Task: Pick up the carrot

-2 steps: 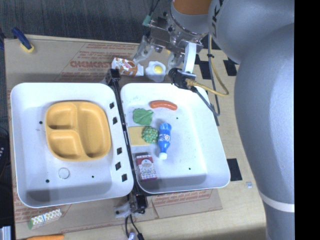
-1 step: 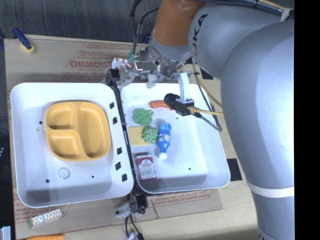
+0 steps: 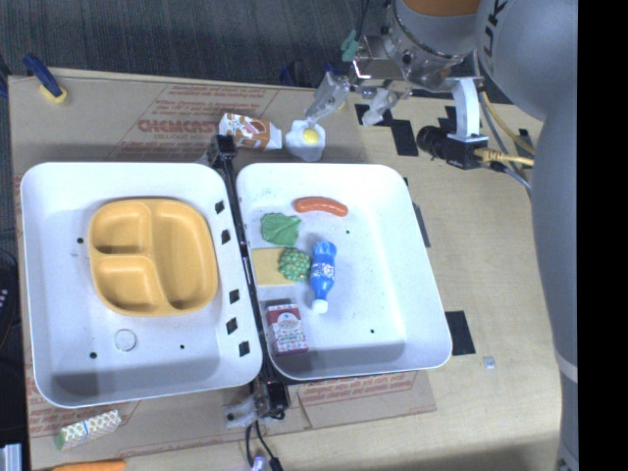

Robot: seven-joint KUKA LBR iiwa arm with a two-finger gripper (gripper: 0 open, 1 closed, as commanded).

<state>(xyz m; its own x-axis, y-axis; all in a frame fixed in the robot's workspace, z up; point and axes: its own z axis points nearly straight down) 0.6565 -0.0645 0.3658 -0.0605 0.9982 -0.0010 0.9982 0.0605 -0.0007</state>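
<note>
You have not started the pick: the carrot (image 3: 321,206) lies untouched near the far edge of the right bin (image 3: 424,292), while your gripper (image 3: 345,94) hangs open and empty beyond that bin's far edge.

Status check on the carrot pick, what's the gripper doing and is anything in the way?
Gripper above bench beyond right bin, holding nothing. Orange carrot lies in that bin, untouched. Green leaf toy close beside it.

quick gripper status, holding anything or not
gripper: open, holding nothing, raised over the bench beyond the right bin's far edge, well away from the carrot lying in that bin.
</note>
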